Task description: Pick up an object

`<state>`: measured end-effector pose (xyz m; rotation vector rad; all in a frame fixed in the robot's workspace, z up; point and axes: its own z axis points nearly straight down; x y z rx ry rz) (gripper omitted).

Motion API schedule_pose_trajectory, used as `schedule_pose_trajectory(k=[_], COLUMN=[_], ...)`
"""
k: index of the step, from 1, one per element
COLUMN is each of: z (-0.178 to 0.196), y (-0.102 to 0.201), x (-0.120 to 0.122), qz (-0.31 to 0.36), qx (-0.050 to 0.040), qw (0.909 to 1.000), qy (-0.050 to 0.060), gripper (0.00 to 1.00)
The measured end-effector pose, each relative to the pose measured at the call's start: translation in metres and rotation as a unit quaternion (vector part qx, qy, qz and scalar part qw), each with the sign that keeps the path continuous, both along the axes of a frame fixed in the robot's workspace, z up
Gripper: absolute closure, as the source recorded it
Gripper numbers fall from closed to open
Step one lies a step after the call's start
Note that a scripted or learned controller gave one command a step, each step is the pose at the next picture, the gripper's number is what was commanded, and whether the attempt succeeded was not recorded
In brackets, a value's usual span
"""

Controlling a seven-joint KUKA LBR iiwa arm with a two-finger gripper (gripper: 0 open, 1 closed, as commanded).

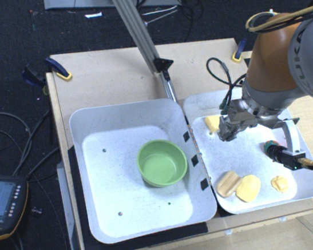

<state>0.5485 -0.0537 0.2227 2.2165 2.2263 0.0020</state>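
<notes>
Risk in the camera view gathers at the far left corner of the right bin (247, 155), where the gripper (227, 133) hangs low on the grey and orange arm (279, 69), just beside a small yellow block (212, 123). The wrist body hides its tip from above, so I cannot tell whether the gripper is set wide or narrow, and nothing is seen held in it. The block looks like the nearest thing to pick, but it lies close to the bin's left wall. A descent slightly off to the right would probably nudge it against that wall or squeeze it out sideways instead of trapping it. A descent too far left could strike the rim shared with the left bin (92, 159), where a green bowl (162, 162) sits well apart from the action. The other candidates lie near the front of the right bin: a tan loaf-shaped piece (228, 183) touching a rounded yellow piece (249, 189), and a small yellow lump (279, 183) a little to their right. If the first two were tried, their contact would likely cause one to be dragged or knocked aside. The smooth, rounded shapes also seem apt to slip from a shallow pinch.
</notes>
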Motion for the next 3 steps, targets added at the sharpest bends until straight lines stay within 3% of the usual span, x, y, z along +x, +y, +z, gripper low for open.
schedule_pose_trajectory(k=[2, 3], z=[0.018, 0.008], y=[0.097, 0.148], x=[0.026, 0.036], qz=[0.0, 0.0], qx=[0.0, -0.0001], qw=[1.0, 1.0], qy=[0.0, 0.001], gripper=[1.0, 1.0])
